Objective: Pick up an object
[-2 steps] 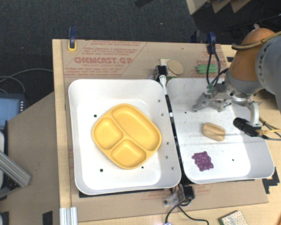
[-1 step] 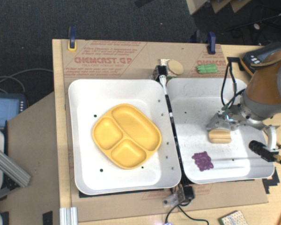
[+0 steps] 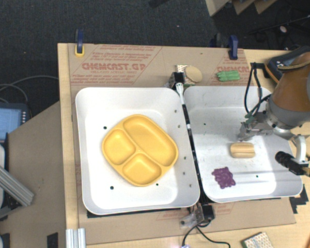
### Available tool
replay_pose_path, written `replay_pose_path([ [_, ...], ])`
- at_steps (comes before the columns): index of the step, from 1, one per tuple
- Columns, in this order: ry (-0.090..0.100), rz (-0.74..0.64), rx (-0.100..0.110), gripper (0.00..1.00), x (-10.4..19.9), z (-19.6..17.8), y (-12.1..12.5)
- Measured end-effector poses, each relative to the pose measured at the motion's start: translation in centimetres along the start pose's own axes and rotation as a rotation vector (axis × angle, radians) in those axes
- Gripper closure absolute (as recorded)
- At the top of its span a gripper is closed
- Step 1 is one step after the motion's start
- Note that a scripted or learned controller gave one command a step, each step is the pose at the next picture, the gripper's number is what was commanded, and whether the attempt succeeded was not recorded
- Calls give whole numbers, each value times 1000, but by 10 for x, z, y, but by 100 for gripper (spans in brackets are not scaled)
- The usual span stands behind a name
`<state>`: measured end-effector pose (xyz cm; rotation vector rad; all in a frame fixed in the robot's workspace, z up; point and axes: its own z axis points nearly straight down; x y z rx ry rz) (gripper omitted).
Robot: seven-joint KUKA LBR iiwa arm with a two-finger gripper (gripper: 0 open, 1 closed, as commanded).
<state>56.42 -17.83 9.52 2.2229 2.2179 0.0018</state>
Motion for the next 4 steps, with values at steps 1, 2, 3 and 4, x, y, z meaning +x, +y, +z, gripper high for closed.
replay_pose_path([
  [1, 3, -4, 7, 100, 69, 11, -38],
  [2, -3, 0, -3, 100, 40, -49, -46],
  [3, -1, -2, 0, 0, 41, -46, -46],
  [4, 0, -2, -3, 0, 26, 10, -61],
])
